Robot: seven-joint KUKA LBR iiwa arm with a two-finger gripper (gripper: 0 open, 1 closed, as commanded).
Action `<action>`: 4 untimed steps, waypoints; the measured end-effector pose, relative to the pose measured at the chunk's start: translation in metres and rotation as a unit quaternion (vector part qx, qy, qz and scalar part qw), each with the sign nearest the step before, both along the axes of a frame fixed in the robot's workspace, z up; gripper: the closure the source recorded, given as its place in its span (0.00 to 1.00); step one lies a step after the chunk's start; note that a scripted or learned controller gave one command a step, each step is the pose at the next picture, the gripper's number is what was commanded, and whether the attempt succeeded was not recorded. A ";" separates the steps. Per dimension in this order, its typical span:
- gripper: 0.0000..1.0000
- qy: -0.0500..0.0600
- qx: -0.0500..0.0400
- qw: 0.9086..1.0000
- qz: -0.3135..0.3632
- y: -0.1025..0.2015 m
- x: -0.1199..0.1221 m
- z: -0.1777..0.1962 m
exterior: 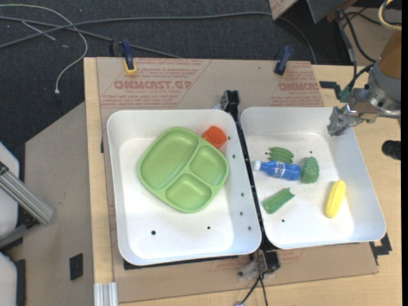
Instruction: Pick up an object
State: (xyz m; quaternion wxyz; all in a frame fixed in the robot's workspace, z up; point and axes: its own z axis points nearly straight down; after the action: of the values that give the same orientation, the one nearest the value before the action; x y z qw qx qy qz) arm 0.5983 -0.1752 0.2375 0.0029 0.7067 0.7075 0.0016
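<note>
Corn cob [335, 198] lies at 6 o'clock from the gripper [338, 121].
Long axis runs about 12-to-6; jaws probably empty, spread unclear.

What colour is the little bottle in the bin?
The bottle is blue with a white cap, lying in the right bin, seen in the camera view.

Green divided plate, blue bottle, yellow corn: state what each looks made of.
Green divided plate: apparently moulded plastic, matte, even colour, soft rounded compartment ridges. Blue bottle: probably glossy plastic, with a white cap and a pale highlight. Yellow corn: likely toy plastic or rubber, uniform bright yellow; too small to settle.
</note>
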 end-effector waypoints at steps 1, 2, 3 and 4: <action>1.00 0.000 0.000 1.000 0.000 0.000 0.001 0.032; 1.00 0.004 0.002 1.000 0.002 0.048 0.005 0.018; 1.00 0.003 0.002 1.000 0.002 0.099 0.012 0.022; 1.00 0.004 0.002 1.000 0.002 0.148 0.005 0.022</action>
State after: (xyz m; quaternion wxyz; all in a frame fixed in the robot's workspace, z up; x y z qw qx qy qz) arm 0.6031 -0.0275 0.2594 -0.0018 0.7051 0.7091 -0.0001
